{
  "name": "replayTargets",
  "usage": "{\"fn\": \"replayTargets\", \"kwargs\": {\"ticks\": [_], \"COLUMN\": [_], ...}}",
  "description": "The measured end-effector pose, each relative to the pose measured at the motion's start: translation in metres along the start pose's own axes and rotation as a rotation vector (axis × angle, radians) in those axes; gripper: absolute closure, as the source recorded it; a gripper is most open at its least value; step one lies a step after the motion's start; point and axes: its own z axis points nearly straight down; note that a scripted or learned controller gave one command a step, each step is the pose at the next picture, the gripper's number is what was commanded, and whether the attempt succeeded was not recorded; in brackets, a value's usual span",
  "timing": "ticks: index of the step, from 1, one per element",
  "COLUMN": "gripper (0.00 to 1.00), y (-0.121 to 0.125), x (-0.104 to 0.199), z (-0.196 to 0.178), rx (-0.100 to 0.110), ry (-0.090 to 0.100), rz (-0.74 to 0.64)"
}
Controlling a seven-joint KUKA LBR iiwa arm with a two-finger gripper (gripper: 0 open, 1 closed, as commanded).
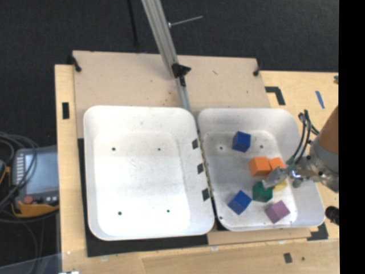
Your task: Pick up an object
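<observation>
Hand low in right bin over green block, grip unclear, orange block sitting skewed

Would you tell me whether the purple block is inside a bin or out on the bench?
Inside: the purple block lies within the right bin.

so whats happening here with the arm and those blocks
A robot arm reaches in from the right, its gripper low in the right bin among a cluster of blocks: an orange block, a green block and a purple block. Two blue blocks lie apart. Nothing looks lifted yet.
</observation>
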Motion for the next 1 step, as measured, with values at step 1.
{"fn": "replayTargets", "kwargs": {"ticks": [1], "gripper": [0.0], "y": [0.0049], "x": [-0.0026], "z": [0.039], "rx": [-0.006], "ry": [0.0], "rz": [0.001]}}
